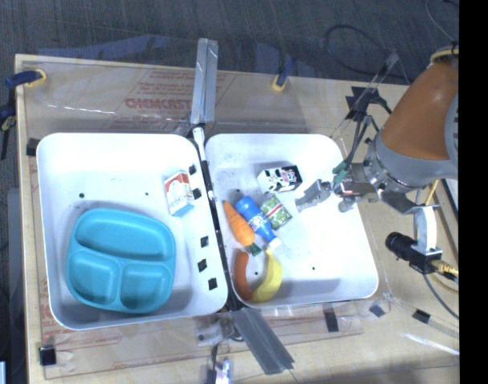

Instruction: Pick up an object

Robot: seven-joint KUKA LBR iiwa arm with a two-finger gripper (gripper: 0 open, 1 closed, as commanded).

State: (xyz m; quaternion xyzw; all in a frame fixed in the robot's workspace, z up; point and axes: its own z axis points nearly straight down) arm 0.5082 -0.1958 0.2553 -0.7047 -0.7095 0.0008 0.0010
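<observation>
Fingers state: we can't tell; gripper (pixel 312 192) sits over right bin (pixel 352 238), just beside cow-print toy (pixel 278 178).

The grey arm enters from three o'clock, its orange band high at the two o'clock edge. The wrist slants down toward nine o'clock, ending in the tool (pixel 311 194), which hangs low and tilted.

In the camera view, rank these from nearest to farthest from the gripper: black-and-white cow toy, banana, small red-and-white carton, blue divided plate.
1. Black-and-white cow toy, right bin, just left of the gripper.
2. Banana, right bin's near edge.
3. Small red-and-white carton, left bin, by the divider.
4. Blue divided plate, left bin's near-left part.
</observation>
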